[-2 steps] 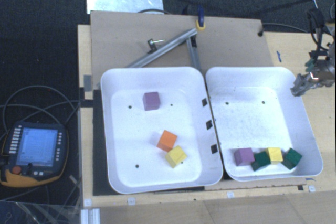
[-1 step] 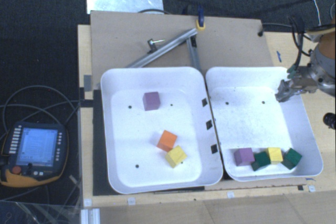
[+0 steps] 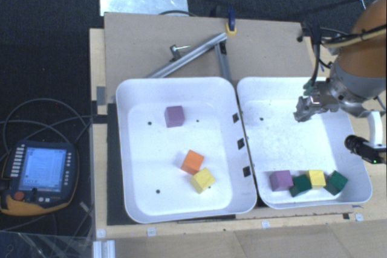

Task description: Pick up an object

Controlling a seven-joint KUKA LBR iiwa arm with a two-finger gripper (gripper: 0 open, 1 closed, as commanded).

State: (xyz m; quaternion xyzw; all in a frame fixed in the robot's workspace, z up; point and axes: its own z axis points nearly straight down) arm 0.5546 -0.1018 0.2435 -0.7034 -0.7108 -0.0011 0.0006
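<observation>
My gripper (image 3: 304,110) hangs over the upper right part of the right bin (image 3: 266,90), with nothing visible between its fingers. Along that bin's front edge lie a purple cube (image 3: 280,179), a dark green cube (image 3: 299,185), a yellow cube (image 3: 317,177) and another green cube (image 3: 336,181), well below the gripper. The left bin (image 3: 130,148) holds a purple cube (image 3: 174,116), an orange cube (image 3: 193,161) and a yellow cube (image 3: 203,180).
A metal bar (image 3: 187,55) lies on the board behind the bins. A teach pendant (image 3: 37,175) with cables sits on the floor at the left. A black fitting (image 3: 361,148) juts from the arm over the right bin's right rim.
</observation>
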